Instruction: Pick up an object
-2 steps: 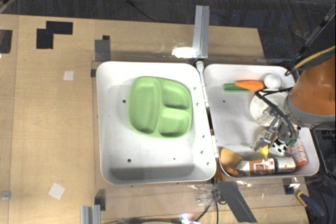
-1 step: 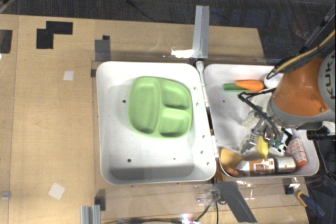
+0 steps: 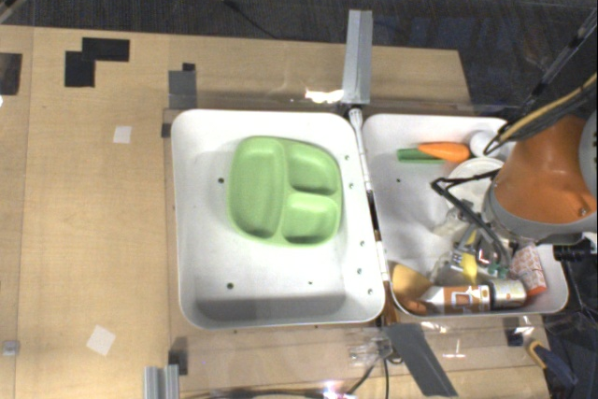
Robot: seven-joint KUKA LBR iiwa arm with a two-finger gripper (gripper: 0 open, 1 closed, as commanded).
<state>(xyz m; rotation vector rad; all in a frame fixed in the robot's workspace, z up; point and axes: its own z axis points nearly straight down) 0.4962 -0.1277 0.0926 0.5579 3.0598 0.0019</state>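
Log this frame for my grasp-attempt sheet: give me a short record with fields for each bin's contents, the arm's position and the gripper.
left bin: one green divided tray, lying flat near the middle
right bin: toy carrot near the far wall; a brown bottle lying by the near wall; other small items, too cluttered to name
arm: over the right bin, reaching in from the right
gripper: low among the clutter; finger state cannot be told
held object: none visible between the fingers
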